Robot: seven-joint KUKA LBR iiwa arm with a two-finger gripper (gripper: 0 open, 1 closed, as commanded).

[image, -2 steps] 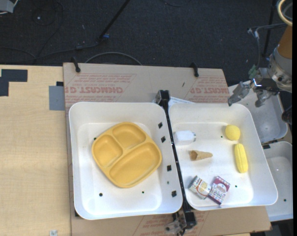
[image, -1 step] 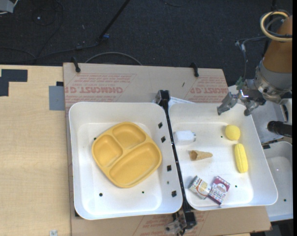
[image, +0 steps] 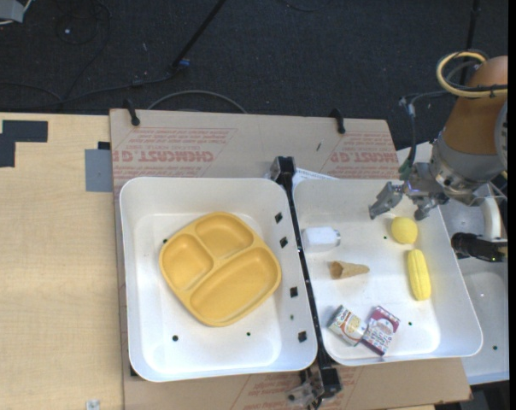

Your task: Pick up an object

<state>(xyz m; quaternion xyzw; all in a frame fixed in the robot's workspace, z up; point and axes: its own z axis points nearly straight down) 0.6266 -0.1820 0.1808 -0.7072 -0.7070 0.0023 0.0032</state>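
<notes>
In the right bin (image: pixel 463 331), my gripper (image: pixel 405 205) hovers near the far right corner, open with nothing between its fingers. A small round yellow ball (image: pixel 403 230) lies just in front of the fingertips, apart from them. A yellow corn cob (image: pixel 419 273) lies lengthwise a little nearer the camera. Toward the bin's left side sit a white cylinder (image: pixel 320 237) and a brown cone-shaped piece (image: pixel 348 270). Two small packets rest near the front edge, one tan (image: pixel 346 324) and one maroon and white (image: pixel 379 330).
The left bin (image: pixel 147 331) holds a yellow divided plate (image: pixel 220 267). A black divider clip strip (image: pixel 296 263) runs between the bins. Cardboard (image: pixel 198 148) lies under both bins, and the wooden bench (image: pixel 44 272) stretches to the left.
</notes>
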